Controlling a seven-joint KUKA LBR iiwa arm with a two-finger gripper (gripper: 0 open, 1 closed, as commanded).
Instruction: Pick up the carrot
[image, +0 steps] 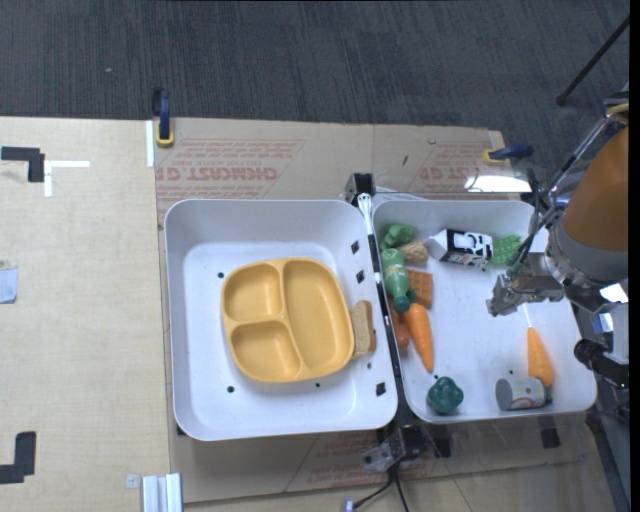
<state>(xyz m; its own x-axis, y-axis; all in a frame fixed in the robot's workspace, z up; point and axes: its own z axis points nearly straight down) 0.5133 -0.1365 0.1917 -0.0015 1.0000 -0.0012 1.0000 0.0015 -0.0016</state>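
Note:
An orange carrot (420, 338) lies lengthwise in the right bin (470, 415), close to its left wall, with its thick end toward the back. A second, smaller carrot (540, 357) lies near the right wall. My gripper (508, 298) hangs over the right half of that bin. It is to the right of the large carrot and just behind and left of the small one. It is apart from both carrots.
The left bin (190, 300) holds a yellow divided plate (285, 320) and a bread slice (362, 328). The right bin also holds green vegetables (396, 270), a brown cracker (422, 288), a black-and-white carton (468, 245), a dark green lump (445, 396) and a grey can (520, 392).

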